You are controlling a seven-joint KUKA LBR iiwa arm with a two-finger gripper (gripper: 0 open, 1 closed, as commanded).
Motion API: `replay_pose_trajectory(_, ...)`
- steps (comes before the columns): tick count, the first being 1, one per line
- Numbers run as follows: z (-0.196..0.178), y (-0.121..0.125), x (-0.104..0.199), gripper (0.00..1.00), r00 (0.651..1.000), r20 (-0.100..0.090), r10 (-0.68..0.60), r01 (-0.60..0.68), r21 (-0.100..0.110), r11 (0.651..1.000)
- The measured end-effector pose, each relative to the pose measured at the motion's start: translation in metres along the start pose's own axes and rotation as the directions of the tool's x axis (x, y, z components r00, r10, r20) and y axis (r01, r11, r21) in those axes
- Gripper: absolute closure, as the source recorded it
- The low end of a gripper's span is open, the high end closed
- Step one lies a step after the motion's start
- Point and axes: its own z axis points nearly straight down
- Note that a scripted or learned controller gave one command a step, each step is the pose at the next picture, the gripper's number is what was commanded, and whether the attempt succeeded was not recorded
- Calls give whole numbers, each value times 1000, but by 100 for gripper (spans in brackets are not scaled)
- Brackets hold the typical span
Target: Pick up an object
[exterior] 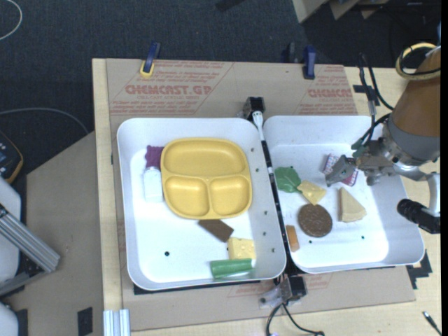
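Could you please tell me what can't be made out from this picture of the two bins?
- Gripper, camera view: too small and blurred to tell whether it grips anything.
- Pink item beside it: partly covered by the gripper.
- Purple item: tucked behind the yellow tray.
- Arm: cut off by the right edge.
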Motion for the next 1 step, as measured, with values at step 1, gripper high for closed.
replay_pose_trajectory(1,-6,3,0,0,1000,2,-3,3,-13,1000)
